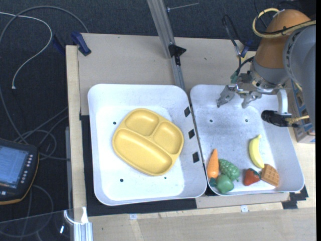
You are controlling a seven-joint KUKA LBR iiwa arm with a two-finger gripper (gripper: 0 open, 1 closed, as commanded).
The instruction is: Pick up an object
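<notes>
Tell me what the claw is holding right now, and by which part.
Nothing. The claw hangs open over the right bin's far end, apart from the toy food.

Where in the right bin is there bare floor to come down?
Free: the right bin's middle and upper floor, between the gripper and the banana. Crowded: its near edge, with carrot, broccoli, strawberry and waffle.
</notes>
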